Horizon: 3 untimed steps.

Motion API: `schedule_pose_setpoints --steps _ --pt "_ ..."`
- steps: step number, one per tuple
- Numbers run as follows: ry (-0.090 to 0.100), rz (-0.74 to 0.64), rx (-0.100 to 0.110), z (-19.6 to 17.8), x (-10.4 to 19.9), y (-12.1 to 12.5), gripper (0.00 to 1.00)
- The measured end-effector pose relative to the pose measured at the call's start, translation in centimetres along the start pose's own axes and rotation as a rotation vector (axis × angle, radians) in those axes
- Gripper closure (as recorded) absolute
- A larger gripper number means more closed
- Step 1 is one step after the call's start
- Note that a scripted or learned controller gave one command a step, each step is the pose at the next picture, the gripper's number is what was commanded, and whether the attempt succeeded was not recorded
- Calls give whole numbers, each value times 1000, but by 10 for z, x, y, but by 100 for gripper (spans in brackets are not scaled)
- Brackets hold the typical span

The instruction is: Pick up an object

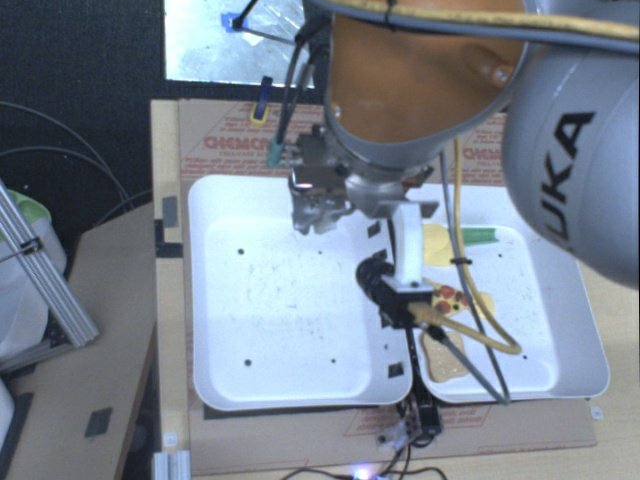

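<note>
From my remote seat: the arm point(440, 78) fills the upper right of the frame. End effector point(318, 213) hangs over the left bin point(230, 298), near its upper edge; I cannot tell its state. Yellow object point(438, 245), possibly with a green piece point(478, 235) beside it, lies in the right bin point(560, 338), partly behind cables point(470, 318).

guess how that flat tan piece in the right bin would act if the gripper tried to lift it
The tan piece lies flat against the right bin floor, so fingers would probably struggle to get under it. It looks thin, so likely light and perhaps floppy. Cables partly cover it, so its shape is uncertain.
</note>
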State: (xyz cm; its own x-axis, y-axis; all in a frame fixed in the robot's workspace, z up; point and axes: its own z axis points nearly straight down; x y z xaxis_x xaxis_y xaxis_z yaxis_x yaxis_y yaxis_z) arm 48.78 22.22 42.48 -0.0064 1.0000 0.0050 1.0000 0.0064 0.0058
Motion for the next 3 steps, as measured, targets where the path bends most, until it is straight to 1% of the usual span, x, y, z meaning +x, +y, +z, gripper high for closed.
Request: schedule_pose_setpoints --steps 1,2,3 --pt "1 7 -10 -118 -29 1 100" --pt "-8 0 14 -13 14 -2 100" --pt "-3 9 -3 -78 -36 6 100"
